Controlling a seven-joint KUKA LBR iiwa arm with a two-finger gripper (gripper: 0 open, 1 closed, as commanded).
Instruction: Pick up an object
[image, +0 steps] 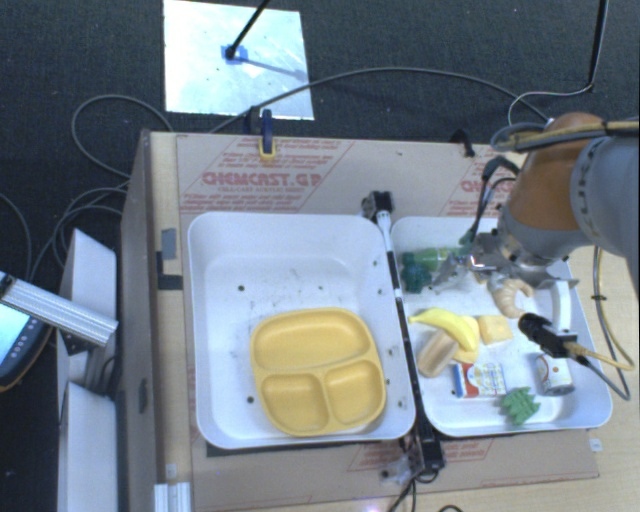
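Note:
My gripper (465, 268) hangs low over the back of the right bin (590, 400), beside a green bottle (424, 266) lying at the bin's back left. Just right of the gripper lies a tan croissant (511, 293). In front of it lie a yellow banana (447, 324), a tan bread roll (435, 352) and a yellow cheese block (494, 328). Nearer the front edge are a red and white carton (479, 380), a small green toy (519, 405) and a small pale can (555, 376). I see nothing between the fingers.
The left bin (225, 260) holds a yellow divided plate (318, 370) in its front half. A black divider rail (398, 300) runs between the bins. Cables cross the dark floor behind the bench.

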